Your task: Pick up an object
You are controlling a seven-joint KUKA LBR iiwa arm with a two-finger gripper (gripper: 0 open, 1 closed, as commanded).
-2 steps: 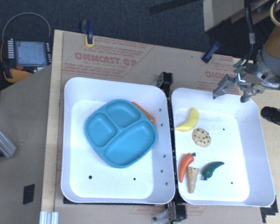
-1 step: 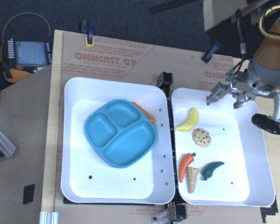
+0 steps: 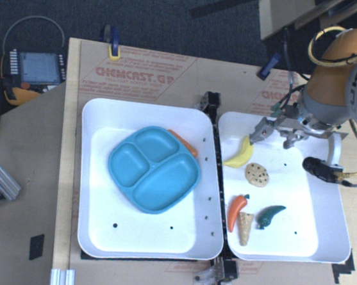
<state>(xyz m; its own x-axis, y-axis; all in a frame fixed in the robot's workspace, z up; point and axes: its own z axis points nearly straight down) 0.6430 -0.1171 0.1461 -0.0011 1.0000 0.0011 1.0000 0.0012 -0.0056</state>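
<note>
Brown board covers the bench under two shallow white bins, with dark carpet beyond. From my remote seat I see the gripper hanging over the far-left corner of the right bin, its two fingers spread apart with nothing between them; the left fingertip sits just above the upper end of a yellow toy banana. That banana lies against the bin's left wall and is my likeliest target. I judge it light, stiff plastic and a little slick, so I would close across its curved middle, not its tapering tip, and mind the wall crowding one finger. Just beside it, toward me, lies a round chocolate-chip cookie, flat and probably hard to get fingers under. Nearer still are a red chili pepper, a tan cone touching it, and a dark green pepper, all small, light and prone to roll. In the left bin a blue divided plate rests on top of something orange, which I cannot identify.
</note>
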